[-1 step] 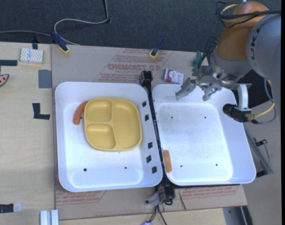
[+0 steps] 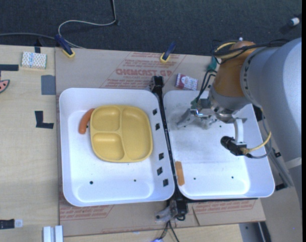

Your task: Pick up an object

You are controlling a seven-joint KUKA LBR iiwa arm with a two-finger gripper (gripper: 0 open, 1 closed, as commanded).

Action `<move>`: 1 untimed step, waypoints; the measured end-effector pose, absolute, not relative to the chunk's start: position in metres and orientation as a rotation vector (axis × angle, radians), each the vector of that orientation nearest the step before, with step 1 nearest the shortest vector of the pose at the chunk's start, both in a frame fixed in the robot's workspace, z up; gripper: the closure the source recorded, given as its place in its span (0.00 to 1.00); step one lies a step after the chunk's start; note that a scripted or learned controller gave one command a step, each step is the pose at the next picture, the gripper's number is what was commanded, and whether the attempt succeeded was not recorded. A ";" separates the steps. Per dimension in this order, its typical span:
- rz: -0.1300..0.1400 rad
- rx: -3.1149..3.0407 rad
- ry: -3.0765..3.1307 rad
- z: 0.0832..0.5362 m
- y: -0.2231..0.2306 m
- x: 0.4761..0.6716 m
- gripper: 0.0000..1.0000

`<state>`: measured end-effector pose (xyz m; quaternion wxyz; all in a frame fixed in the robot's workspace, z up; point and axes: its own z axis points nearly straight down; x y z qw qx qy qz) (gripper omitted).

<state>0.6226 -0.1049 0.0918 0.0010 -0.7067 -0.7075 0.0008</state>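
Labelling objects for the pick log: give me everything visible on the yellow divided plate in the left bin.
The yellow plate is a rounded-square tray of plastic look with three compartments: two smaller ones along the top and one wide one below. It lies flat, right side up, in the upper middle of the left bin, turned slightly. Nothing lies in its compartments. An orange sausage-shaped piece rests against its left edge. The gripper is over the right bin, well apart from it.

The two white bins (image 2: pixel 67 150) look like smooth plastic with a soft shine, and the yellow divided plate (image 2: pixel 121 133) in the left one seems matt plastic. The desk (image 2: pixel 21 150) has a pale wood-like surface, partly covered by brown printed cardboard (image 2: pixel 137 69). The arm (image 2: pixel 273 84) has smooth grey casing with a glossy orange band (image 2: pixel 231 77).
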 end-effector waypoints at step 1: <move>0.002 -2.217 -2.222 0.101 -0.104 0.623 1.00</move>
